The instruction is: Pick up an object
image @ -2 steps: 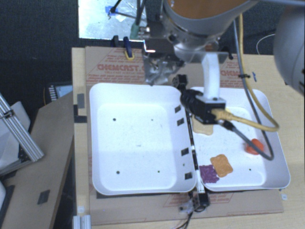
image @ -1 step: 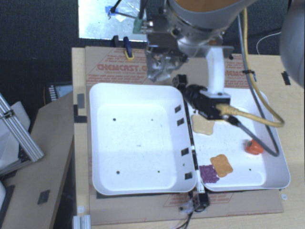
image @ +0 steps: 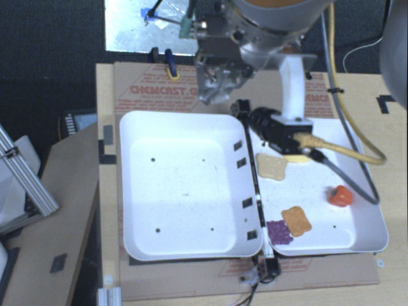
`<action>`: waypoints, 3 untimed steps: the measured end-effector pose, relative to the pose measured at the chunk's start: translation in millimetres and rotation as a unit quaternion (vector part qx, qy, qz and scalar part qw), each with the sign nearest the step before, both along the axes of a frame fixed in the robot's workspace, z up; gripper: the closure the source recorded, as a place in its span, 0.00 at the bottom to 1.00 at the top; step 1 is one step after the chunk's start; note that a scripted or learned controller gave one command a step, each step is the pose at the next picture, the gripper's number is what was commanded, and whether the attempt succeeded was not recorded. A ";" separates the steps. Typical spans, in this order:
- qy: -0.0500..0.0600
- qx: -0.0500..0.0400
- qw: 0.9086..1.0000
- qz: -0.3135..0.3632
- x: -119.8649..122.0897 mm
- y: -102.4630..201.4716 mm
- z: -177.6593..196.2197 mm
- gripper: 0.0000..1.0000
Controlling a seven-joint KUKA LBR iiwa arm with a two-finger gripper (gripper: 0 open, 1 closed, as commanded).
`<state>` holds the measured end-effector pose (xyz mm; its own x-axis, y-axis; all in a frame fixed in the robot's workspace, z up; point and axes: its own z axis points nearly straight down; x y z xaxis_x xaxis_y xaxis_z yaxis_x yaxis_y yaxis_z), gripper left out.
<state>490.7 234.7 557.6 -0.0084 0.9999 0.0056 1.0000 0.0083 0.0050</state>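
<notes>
Several small objects lie in the right bin [image: 366, 234]. A pale beige flat piece [image: 272, 167] is near its left wall. At the right sits an orange-red round object [image: 340, 196]. An orange-brown square [image: 296, 220] rests near the front, touching a purple piece [image: 278, 232]. A yellow item [image: 299, 159] is partly hidden under a black fitting. My gripper [image: 215, 85] hangs blurred above the cardboard just behind the left bin's back rim, apart from all these objects. Nothing shows in its grasp.
The left bin [image: 127, 171] adjoins the right one along a central divider [image: 255, 190]. A black fitting [image: 277, 131] with yellow and grey cables crosses the right bin's back. The arm's wide body [image: 280, 5] covers the top centre. Clamps [image: 171, 65] stand behind the bins.
</notes>
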 end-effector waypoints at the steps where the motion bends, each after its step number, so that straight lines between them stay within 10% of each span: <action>1: -0.001 0.001 1.000 0.001 0.0 0.3 11.0 1.00; 3: -0.002 0.002 1.000 0.004 0.1 1.0 33.4 1.00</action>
<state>490.8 235.7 591.0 -0.0162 0.9998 0.0100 0.9998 0.0161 0.0095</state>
